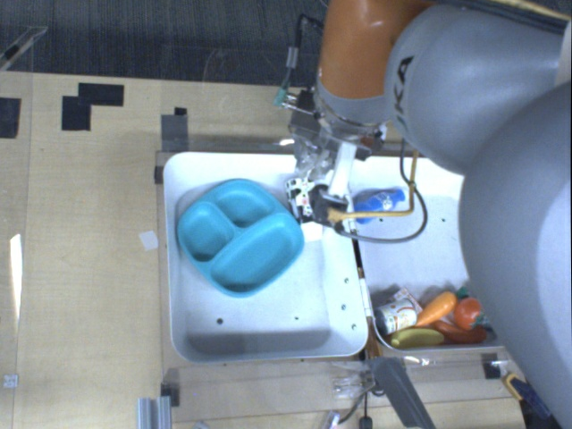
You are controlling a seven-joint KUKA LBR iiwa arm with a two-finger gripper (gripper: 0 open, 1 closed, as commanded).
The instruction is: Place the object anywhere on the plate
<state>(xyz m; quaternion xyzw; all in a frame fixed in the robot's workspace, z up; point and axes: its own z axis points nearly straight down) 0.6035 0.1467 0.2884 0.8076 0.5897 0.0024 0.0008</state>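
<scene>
A blue plate (239, 232) with three compartments lies in the left white bin (259, 333), toward its upper left. My gripper (304, 200) hangs from the grey arm with the orange band, just above the plate's right rim, near the wall between the two bins. A blue bottle-like object (382, 201) lies on its side in the right bin (438, 179), just right of the gripper. I cannot make out anything in the gripper's hold.
At the near end of the right bin lie a small can (399, 314), a carrot (435, 308), a red tomato-like piece (466, 312) and a yellow-green piece (416, 337). The arm's bulk covers most of the right bin. A cable (393, 231) loops beside the gripper.
</scene>
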